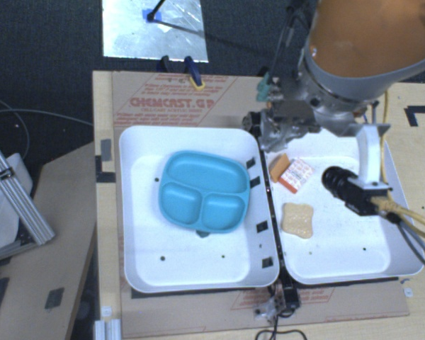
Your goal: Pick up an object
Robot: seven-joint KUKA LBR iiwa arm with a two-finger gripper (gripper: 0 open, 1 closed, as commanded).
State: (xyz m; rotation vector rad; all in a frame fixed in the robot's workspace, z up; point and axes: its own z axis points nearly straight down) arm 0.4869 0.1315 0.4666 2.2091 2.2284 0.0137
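Overhead view: the gripper (pixel 278 134) hangs at the right bin's (pixel 340 264) far-left corner, jaw state indiscernible, just beside the candidate objects, an orange block (pixel 278 167), a red-and-white packet (pixel 296 176) and a tan sponge-like piece (pixel 297 220), while the blue divided plate (pixel 202 191) occupies the left bin (pixel 145 261).

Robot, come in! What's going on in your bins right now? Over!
Gripper low at right bin's top-left corner, nothing seen held. Orange block, red-white packet, tan sponge loose close by. Blue tray in left bin.
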